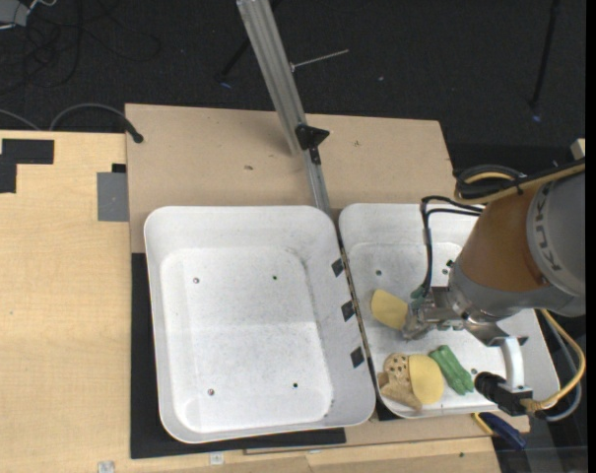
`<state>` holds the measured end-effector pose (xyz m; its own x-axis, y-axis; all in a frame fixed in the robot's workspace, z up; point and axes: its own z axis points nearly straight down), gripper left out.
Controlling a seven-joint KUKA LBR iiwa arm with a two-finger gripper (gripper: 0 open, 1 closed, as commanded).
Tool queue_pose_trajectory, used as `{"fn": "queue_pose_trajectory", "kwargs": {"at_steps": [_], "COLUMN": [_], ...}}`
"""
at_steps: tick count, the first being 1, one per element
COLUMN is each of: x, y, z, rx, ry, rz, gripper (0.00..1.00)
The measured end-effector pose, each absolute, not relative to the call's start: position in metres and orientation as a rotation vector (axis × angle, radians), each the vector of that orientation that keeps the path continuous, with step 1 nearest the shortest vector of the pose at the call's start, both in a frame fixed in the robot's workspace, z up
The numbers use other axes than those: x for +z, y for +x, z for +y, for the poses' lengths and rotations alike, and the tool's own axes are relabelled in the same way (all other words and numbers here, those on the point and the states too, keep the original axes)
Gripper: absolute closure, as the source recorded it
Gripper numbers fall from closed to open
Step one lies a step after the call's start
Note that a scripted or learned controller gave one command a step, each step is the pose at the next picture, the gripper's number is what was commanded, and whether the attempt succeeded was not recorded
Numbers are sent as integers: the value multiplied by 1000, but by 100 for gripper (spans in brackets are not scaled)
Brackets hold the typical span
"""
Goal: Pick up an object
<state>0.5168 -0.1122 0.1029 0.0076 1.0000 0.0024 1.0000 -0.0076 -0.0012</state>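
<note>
Working the approach step inside the right bin (376,227), smooth white plastic, beside the left bin (238,323). Gripper (421,315) low by the pale yellow rounded block (388,307), maybe touching; cannot tell whether spread or pinching. Next calls for a firm close and lift; nearer the front, a yellow lump (426,378), a green stick (453,369), a tan holed piece (398,371).
</note>
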Motion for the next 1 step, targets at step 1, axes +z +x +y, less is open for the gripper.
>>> {"fn": "queue_pose_trajectory", "kwargs": {"at_steps": [1], "x": [153], "y": [519], "z": [-103], "rx": [-2], "ry": [-2221], "rz": [-2223], "gripper": [100]}}
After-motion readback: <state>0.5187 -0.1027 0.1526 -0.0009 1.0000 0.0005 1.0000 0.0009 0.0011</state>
